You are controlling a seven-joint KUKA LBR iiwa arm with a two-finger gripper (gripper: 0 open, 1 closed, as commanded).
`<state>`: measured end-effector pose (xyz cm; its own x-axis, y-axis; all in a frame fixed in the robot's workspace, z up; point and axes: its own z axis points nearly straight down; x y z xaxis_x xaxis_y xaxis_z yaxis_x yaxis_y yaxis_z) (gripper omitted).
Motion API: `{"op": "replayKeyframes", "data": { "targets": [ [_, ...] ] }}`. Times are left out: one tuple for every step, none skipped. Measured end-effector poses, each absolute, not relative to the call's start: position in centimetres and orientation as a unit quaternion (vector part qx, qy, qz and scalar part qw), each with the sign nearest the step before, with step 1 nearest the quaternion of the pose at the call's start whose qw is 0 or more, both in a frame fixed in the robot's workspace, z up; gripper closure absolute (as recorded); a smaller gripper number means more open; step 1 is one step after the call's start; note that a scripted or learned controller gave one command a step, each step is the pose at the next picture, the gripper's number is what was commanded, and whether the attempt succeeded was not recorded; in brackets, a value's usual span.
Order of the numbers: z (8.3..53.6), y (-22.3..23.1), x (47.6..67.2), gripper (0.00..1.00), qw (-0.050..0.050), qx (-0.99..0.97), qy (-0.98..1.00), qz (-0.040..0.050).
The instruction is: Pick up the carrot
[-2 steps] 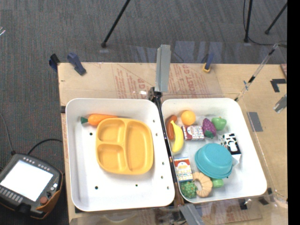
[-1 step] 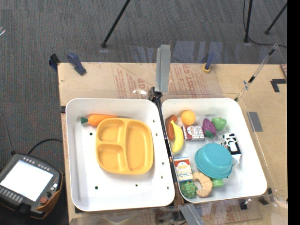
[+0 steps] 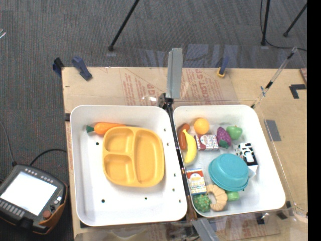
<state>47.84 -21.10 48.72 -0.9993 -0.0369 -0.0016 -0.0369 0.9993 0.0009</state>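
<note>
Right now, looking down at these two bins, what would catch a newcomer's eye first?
The big yellow divided plate in the left bin stands out, with the orange carrot lying at its upper left corner. The right bin is crowded with toy food around an upturned teal bowl, including a banana and an orange.

carrot (image 3: 107,127) open above, tray (image 3: 134,156) touching

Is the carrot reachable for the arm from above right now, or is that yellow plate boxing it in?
Probably yes. The carrot lies in the left bin, top side uncovered. The yellow plate touches its near side, so approach from above.
</note>
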Motion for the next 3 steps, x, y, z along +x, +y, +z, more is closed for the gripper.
{"op": "replayKeyframes", "data": {
  "targets": [
    [48.72,-21.03,49.09,1.00,0.002,-0.225,0.974,0.0004],
    [48.73,-20.98,49.37,1.00,0.002,-0.349,0.937,0.0001],
    [48.69,-21.03,49.06,1.00,0.002,-0.575,0.818,0.0007]
  ]
}}
